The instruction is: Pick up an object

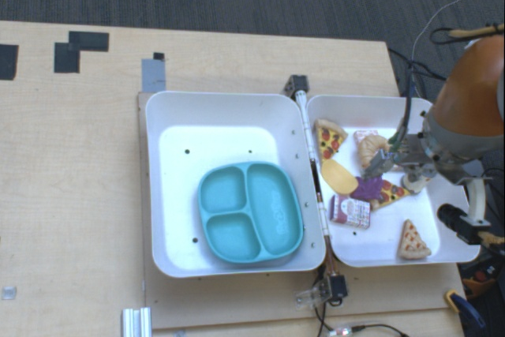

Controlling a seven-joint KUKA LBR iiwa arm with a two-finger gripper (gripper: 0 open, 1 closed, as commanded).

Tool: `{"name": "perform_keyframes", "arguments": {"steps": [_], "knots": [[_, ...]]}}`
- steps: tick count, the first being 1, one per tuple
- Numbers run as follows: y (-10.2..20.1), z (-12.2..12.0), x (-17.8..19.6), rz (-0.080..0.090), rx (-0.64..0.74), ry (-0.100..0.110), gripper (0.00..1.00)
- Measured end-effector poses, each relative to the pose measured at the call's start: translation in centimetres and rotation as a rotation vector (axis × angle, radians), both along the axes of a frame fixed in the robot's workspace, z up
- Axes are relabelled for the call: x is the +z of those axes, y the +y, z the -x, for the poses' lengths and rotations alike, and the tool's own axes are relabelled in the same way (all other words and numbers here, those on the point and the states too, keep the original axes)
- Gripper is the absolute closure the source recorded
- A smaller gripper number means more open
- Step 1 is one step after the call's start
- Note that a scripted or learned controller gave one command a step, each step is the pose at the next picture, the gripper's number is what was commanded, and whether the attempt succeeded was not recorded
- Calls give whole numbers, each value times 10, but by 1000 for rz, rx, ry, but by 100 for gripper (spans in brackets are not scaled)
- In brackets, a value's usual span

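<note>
Progress: early to middle stage, by my judgement; no object is lifted, all of them lie on the floor of the right bin.
Gripper: the gripper is low inside the right bin, at the end of the grey arm with the orange band that comes in from the right side.
Gripper state: I cannot tell if it is open or closed; its dark parts mix with the toys under it.
Nearest objects: a beige lumpy toy just beside the gripper, and a purple piece below it.
Likely target: probably one of these two, but the slanted view does not let me say which one, or if there is contact.
Other objects in right bin: a pizza slice toy near the top left corner, a yellow oval piece, a small packet with dark red print, a second pizza slice partly under the gripper, and a tan wedge well apart near the front.
Left bin: the left bin holds a teal divided plate, which is not involved now.
Done: the reach into the bin, as it seems.
Left: closing on one object and raising it clear from the bin.
</note>
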State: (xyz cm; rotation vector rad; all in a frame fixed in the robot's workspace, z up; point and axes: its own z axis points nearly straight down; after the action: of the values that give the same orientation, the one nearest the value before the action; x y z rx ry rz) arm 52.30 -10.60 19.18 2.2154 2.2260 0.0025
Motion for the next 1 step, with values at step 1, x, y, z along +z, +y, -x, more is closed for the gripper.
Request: {"name": "perform_keyframes", "arguments": {"steps": [1], "knots": [[10, -40, -102, 2, 0, -11, 0]]}}
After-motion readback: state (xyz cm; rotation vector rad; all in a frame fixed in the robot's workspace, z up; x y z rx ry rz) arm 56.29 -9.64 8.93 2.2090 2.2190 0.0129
